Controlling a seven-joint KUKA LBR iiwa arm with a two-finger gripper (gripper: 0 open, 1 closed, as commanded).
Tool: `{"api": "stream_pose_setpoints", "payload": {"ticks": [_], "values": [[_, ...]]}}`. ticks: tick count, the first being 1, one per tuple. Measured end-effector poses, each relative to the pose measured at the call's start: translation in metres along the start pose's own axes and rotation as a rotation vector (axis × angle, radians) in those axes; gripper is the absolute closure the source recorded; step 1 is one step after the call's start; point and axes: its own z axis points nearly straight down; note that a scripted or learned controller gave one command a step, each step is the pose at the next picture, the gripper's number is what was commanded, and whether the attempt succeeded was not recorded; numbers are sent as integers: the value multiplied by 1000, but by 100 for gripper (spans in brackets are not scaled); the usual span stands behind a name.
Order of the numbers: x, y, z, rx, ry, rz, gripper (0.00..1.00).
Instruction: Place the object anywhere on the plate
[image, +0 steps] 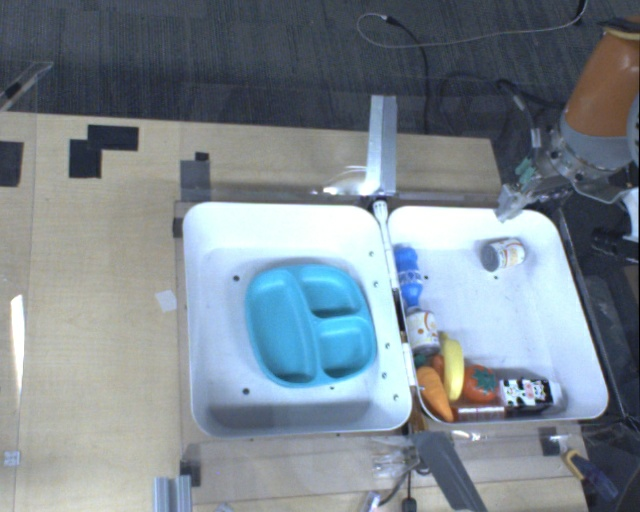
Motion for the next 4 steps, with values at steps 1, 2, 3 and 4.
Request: {"api": "stream_pose_setpoints", "payload": {"ticks": [1, 2, 3, 4], "values": [[75, 13, -40, -2, 1, -301, 100], [152, -67, -34, 1, 3, -278, 100], [216, -126, -43, 2, 4, -310, 100], [251, -57, -24, 2, 5, -478, 100]]}}
